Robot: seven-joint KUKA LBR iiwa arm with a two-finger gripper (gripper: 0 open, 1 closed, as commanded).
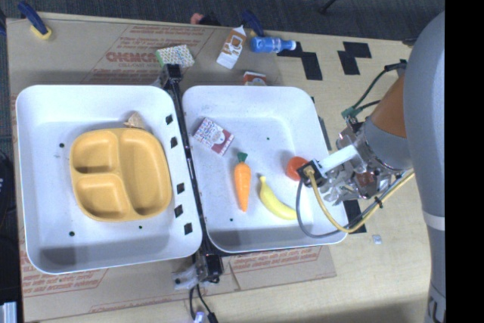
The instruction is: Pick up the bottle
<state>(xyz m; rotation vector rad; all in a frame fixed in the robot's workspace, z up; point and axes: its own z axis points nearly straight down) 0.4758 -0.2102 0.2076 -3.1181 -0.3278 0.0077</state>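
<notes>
A small blue bottle (pixel 271 45) lies on its side on the bench, beyond the far rim of the right bin (pixel 249 93), outside both bins. My gripper (pixel 342 187) hangs over the right bin's right rim, far from the bottle. A red round thing (pixel 295 166) sits in the bin just left of the gripper. Nothing shows between the gripper and the bottle but the bin's back right corner.
The right bin also holds a carrot (pixel 242 185), a banana (pixel 274 202) and a red-and-white packet (pixel 212 135). A yellow divided plate (pixel 119 172) fills much of the left bin (pixel 45 238). A small carton (pixel 231 48) and a green packet (pixel 175 55) lie near the bottle.
</notes>
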